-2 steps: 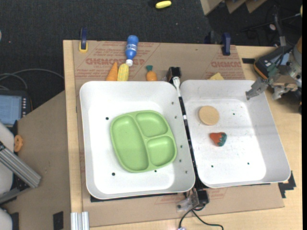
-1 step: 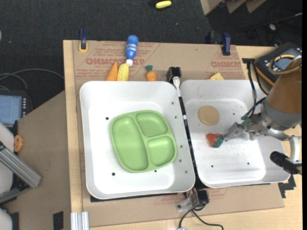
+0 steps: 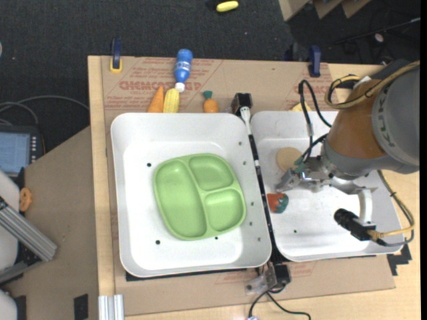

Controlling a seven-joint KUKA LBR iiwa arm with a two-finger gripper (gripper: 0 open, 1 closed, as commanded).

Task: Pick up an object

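Observation:
In the right bin (image 3: 313,242), a small red and teal object (image 3: 277,201) lies near the left wall. A flat tan disc (image 3: 288,157) rests farther back in the same bin. My gripper (image 3: 291,181) hangs low over the bin between these two, just above and right of the red object. The grey arm with its orange band (image 3: 357,132) covers the bin's right half. Nothing shows between the fingers.
The left bin (image 3: 133,232) holds a green three-compartment plate (image 3: 198,195). Behind the bins on the bench lie a blue-capped bottle (image 3: 183,66), a corn cob (image 3: 171,100), two carrots (image 3: 209,103) and a black tool (image 3: 241,103). Cables loop beside the arm.

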